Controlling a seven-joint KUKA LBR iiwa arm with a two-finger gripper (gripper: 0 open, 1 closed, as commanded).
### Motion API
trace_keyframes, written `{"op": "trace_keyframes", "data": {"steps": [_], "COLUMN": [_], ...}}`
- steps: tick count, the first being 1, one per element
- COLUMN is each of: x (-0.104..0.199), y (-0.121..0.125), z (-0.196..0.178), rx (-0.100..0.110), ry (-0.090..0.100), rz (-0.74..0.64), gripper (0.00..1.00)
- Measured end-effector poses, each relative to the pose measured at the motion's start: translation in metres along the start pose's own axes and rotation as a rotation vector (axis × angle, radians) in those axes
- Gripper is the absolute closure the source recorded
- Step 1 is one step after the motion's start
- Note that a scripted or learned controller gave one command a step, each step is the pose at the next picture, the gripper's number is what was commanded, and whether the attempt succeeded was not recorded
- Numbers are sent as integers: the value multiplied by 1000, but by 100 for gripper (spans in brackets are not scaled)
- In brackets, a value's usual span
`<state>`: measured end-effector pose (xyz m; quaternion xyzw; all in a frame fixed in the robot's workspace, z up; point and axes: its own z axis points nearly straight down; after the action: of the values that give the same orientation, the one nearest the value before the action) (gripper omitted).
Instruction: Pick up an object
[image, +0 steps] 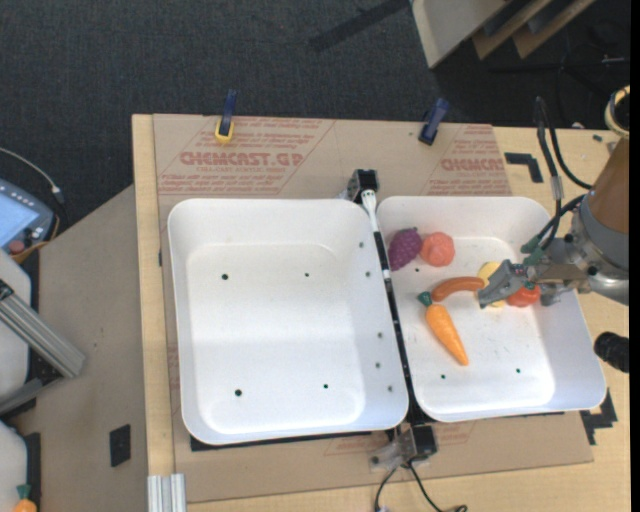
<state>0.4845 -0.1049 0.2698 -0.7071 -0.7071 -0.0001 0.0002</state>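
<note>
**Ana:** Jaws first: can you read them?

**Ben:** Not really. The gripper (503, 287) sits low in the right bin (560, 385), over a small cluster of toys, and I cannot tell whether it is released or clenched. Something red (524, 296) shows right at its tip, but I can't say it is between the fingers.

**Ana:** Fine. Now sweep from the left.

**Ben:** The left bin (270, 310) is plain white with a few dark dots on its floor. Crossing the divider into the right bin, a purple grape bunch (404, 247) lies close to the left wall, touching a round orange-pink fruit (437, 249) beside it. Below those, a curved orange-brown sausage shape (455, 288) runs toward the gripper, and a carrot (447, 333) lies slanted under it, green end up.

**Ana:** And by the gripper itself?

**Ben:** A bit of yellow (489, 269) peeks out just above it. The grey arm (605, 235) comes in from the right edge.
</note>
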Motion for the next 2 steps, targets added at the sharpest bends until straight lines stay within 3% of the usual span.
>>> {"op": "trace_keyframes", "data": {"steps": [1,2], "x": [109,68], "y": [-6,63], "z": [14,-40], "rx": [5,-11], "ry": [5,-4], "rz": [-12,2], "gripper": [0,0]}}
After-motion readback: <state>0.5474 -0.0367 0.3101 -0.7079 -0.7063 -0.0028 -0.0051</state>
